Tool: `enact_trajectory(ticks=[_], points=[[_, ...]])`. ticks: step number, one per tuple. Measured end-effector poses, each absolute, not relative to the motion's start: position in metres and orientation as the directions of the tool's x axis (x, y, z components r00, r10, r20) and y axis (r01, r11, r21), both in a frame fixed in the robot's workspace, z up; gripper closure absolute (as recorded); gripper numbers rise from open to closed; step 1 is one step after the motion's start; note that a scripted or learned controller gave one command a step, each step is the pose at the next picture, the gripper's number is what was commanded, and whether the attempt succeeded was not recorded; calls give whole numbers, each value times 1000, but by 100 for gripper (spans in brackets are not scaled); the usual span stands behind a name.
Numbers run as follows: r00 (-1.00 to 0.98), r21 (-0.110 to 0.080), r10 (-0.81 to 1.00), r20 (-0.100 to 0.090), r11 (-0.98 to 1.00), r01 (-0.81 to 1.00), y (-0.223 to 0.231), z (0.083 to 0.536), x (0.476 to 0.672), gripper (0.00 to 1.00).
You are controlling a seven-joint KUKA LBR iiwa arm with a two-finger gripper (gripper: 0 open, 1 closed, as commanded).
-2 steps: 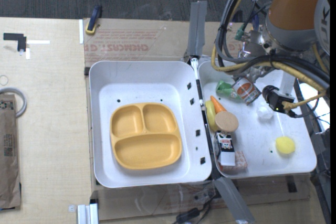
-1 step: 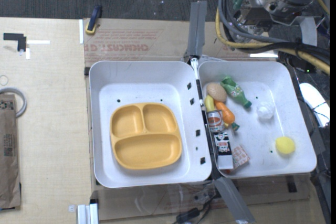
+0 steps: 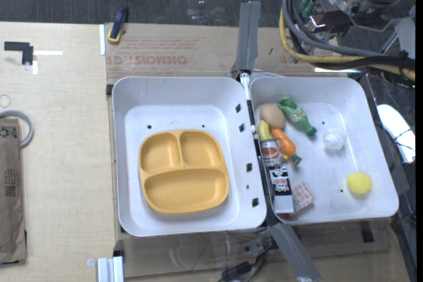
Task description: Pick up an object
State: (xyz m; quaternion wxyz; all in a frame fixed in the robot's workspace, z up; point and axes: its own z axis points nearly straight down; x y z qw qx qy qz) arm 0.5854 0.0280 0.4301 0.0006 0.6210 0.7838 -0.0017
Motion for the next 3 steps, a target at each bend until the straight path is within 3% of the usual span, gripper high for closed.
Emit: enact_trajectory(ticks=[1, 2, 3], points=[[-497, -3, 868, -1, 497, 868, 65, 339, 615, 100], [-733, -1, 680, -2, 733, 680, 124, 280, 659, 100], [-766, -2, 642, -1, 766, 642, 186, 245, 632, 100]])
